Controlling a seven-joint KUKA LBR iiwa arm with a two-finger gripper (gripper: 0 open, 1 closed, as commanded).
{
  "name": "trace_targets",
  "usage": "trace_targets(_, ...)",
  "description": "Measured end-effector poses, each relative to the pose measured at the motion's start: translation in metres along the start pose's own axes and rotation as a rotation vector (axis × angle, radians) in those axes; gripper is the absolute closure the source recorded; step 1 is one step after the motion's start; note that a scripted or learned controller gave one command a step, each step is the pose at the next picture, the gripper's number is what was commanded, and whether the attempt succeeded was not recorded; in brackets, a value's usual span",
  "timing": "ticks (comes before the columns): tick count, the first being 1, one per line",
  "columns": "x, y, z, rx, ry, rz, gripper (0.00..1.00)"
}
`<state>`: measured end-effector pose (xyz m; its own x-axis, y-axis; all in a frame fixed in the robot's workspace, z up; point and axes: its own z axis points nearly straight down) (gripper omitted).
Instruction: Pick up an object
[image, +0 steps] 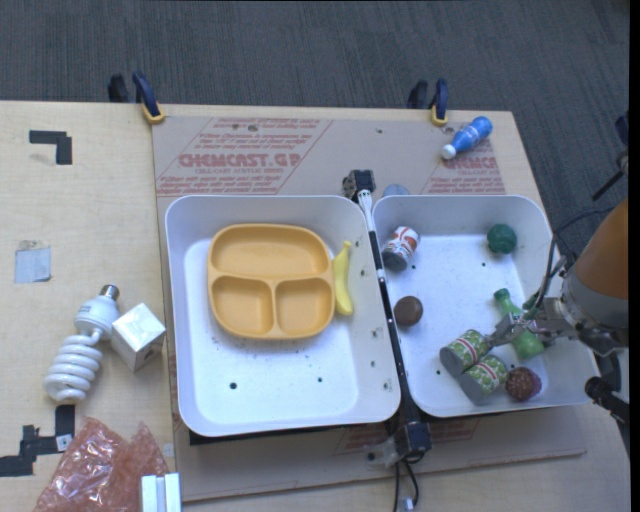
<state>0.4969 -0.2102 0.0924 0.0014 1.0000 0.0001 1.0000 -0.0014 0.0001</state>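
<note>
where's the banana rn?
The banana is in the left bin, lying along the right edge of the orange divided tray, close to the wall shared with the right bin.

**Objects in our two bins**

In the right bin (455, 225) we see a red-and-white can (401, 246) lying tilted at ten o'clock and a dark green ball (502, 238) at one o'clock. A brown ball (408, 311) rests at nine o'clock by the left wall. Toward five o'clock, two green-wrapped cans (476, 362) lie side by side, touching, with a dark red ball (523, 383) just beside them. A green bottle (517, 323) lies at three o'clock.

In the left bin (190, 330), a yellow divided tray (270, 279) sits toward twelve o'clock, a banana (343, 280) against its right edge.
</note>
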Motion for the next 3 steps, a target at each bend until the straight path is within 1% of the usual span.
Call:
trace_targets(1,-0.001,0.001,-0.010,-0.003,-0.001,0.003,1.00)
trace_targets(2,0.076,-0.011,-0.084,-0.002,-0.001,-0.001,1.00)
trace_targets(3,0.178,0.040,-0.113,-0.001,-0.001,-0.002,1.00)
